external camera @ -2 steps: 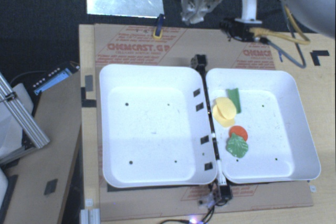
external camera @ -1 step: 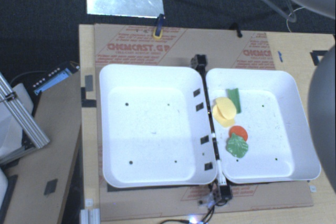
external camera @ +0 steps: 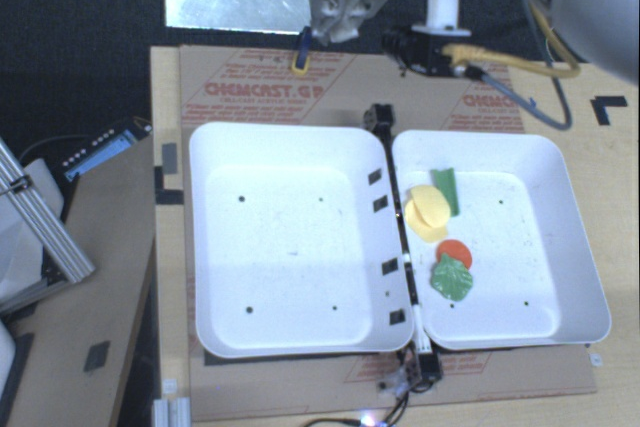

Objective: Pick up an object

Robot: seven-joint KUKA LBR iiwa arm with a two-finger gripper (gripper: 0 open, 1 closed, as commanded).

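Several small objects lie in the left part of the right bin (external camera: 560, 215). A yellow rounded piece (external camera: 428, 212) touches a dark green strip (external camera: 446, 190) just behind it. Nearer the front sit a red-orange disc (external camera: 456, 252) and a green leafy piece (external camera: 452, 281), touching each other. My gripper (external camera: 338, 23) hangs high above the bench beyond the bins' far edge, over the cardboard, well away from the objects. Nothing shows in it.
The left bin (external camera: 215, 215) adjoins the right one along black clips (external camera: 388, 205). Yellow and grey cables (external camera: 510, 75) trail behind the right bin. A small yellow-and-blue piece (external camera: 300, 63) lies on the cardboard. A metal frame (external camera: 40, 225) stands at the left.
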